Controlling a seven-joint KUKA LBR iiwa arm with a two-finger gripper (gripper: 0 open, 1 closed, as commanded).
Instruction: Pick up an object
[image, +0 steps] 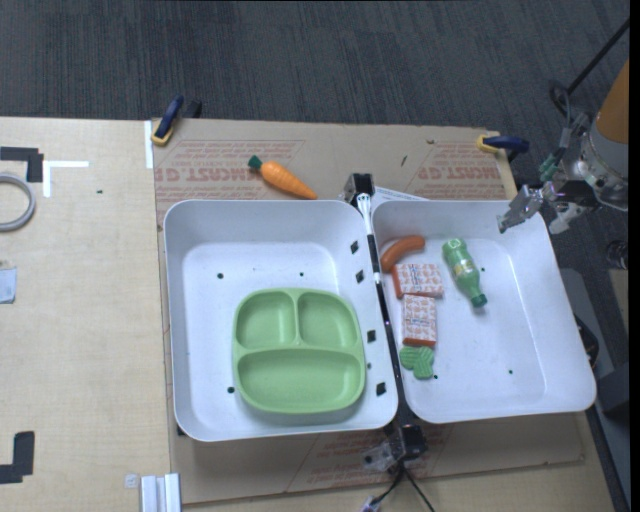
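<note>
Green bottle (464, 270) in the right bin (520, 390), long axis running far-left to near-right — lying left of and nearer than the gripper (530, 205), hovering at the bin's far-right rim; probably empty, open or closed impossible to tell.

A green divided plate (298, 350) lies in the left bin (190, 300); blue clamps (168, 119) at eleven and one o'clock (505, 145) pin cardboard (330, 155) to the tabletop (80, 320).

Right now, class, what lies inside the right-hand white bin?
Inside the right bin: a sausage, green bottle, two printed packets and a green piece. Anything beneath them is covered.
</note>
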